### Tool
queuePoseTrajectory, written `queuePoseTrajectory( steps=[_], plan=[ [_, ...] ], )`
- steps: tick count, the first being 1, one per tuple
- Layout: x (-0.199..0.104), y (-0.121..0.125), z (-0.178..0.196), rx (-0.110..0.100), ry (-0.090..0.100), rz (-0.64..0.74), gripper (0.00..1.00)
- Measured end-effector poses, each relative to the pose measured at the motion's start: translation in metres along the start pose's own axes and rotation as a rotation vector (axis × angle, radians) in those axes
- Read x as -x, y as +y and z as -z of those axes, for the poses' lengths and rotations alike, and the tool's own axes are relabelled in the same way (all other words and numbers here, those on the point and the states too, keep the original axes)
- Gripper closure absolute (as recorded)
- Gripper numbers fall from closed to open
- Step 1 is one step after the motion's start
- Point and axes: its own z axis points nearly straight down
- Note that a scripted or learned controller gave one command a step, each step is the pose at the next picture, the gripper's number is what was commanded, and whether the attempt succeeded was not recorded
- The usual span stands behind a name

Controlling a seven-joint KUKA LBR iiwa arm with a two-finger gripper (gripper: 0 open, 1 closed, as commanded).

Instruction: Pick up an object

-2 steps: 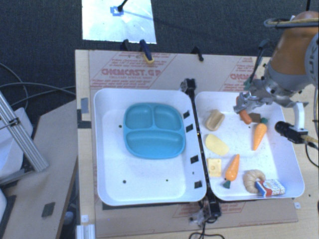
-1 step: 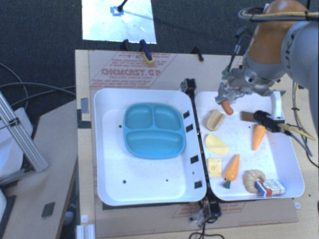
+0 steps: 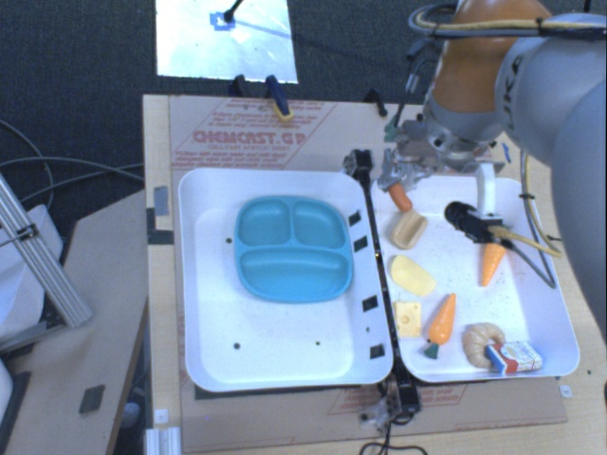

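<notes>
My gripper hangs over the far left corner of the right bin. A small orange-red sausage-shaped piece shows right under it, touching or nearly touching its tip. Just nearer the camera lies a tan bread piece. Further down the bin are a pale yellow lump, a cheese cube, a carrot, a second orange carrot, a croissant and a red and white carton.
The left bin holds a blue divided plate. The divider between the bins runs close to the gripper's left. The grey arm with its orange band reaches in from the upper right.
</notes>
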Motion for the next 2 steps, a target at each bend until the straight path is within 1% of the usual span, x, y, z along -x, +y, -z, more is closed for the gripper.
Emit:
queuePoseTrajectory(
  steps=[1, 2],
  plan=[
    [-0.007, -0.003, -0.007, -0.002, -0.002, -0.003, 1.0],
    [-0.009, 0.011, -0.021, -0.001, -0.003, -0.003, 1.0]
  ],
)
